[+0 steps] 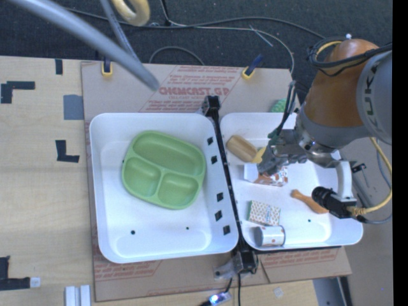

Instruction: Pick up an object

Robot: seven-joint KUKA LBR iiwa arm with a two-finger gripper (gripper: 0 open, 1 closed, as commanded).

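Two white bins sit side by side on the bench. The left bin (108,190) holds a green tray (164,169) with three compartments, lying flat near its middle. The arm (341,97) — grey, with an orange band — reaches in from the right over the right bin (331,231).

The gripper (275,163) hangs low in the upper middle of the right bin, just above a small red-and-white packet (273,179). Its tips are dark and blurred against the clutter, so I cannot tell whether they are apart or together, and nothing can be seen held between them.

Just left of the gripper lies a tan cylinder (241,148), tilted, with a small yellow piece (259,153) at its right end. Toward the near side of the bin rests a checked pad (264,213), and just below it a silver can (270,236) lies on its side near the front wall. To the right, an orange stick (305,199) — perhaps a tool handle — lies near a black fitting (326,199) on the arm. A green item (278,106) peeks out at the bin's far edge, mostly hidden behind the arm.
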